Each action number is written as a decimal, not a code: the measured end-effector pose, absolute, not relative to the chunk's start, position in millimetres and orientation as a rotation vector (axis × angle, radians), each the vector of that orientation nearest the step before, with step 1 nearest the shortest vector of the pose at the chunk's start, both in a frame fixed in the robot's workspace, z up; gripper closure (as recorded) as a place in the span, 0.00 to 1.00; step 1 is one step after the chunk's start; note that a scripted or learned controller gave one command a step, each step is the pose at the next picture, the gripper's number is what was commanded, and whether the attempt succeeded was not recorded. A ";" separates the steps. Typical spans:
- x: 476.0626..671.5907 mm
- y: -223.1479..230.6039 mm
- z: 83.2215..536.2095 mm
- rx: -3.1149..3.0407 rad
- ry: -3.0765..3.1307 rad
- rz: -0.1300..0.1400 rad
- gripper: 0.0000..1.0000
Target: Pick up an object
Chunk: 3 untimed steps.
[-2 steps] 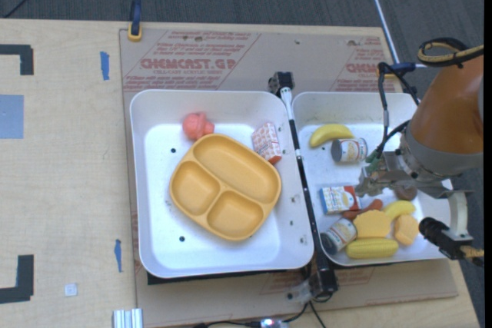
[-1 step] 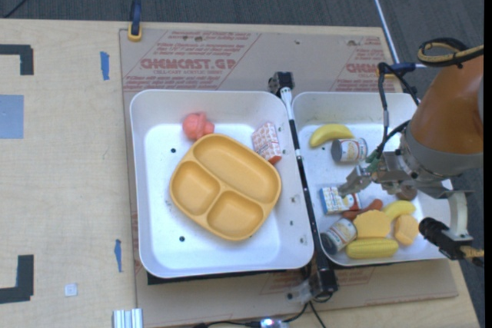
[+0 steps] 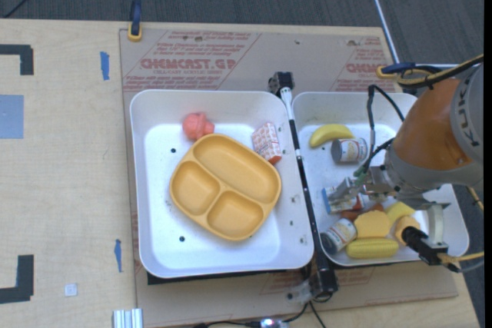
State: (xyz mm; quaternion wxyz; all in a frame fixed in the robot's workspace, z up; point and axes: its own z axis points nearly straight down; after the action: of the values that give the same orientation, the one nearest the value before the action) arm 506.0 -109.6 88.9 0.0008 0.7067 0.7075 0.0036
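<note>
**Claw low over the crowded right bin**

On the left of the table (image 3: 61, 188) sat the left bin (image 3: 146, 188). It held a yellow divided plate (image 3: 224, 187) lying flat at its middle. A pink ball (image 3: 197, 124) lay just beyond the plate's far left edge, and a small red-and-white packet (image 3: 266, 140) lay near its far right edge.

The right bin (image 3: 307, 107) stood just beside the first. A banana (image 3: 330, 134) lay near its far wall, with a small can (image 3: 348, 150) on its side just below it. Toward the near edge were a jar (image 3: 338, 234), a long yellow piece (image 3: 372, 248), and a rounder yellow piece (image 3: 373, 224) close together.

The grey and orange arm (image 3: 430, 142) reached in from the right. Its claw (image 3: 355, 192) hung low at the bin's middle, over a small clutter of blue and red things (image 3: 342, 202). Whether the claw was spread or pressed together could not be told, nor whether it touched anything.
</note>
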 end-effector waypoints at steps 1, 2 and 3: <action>508.0 -111.9 100.7 2.213 2.211 0.014 1.00; 480.2 -62.9 185.1 2.219 2.223 0.003 1.00; 479.8 -63.3 184.7 2.220 2.222 0.001 0.00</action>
State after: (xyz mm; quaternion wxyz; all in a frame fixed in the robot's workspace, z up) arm 479.8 -63.3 184.7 0.0003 0.7068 0.7074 0.0004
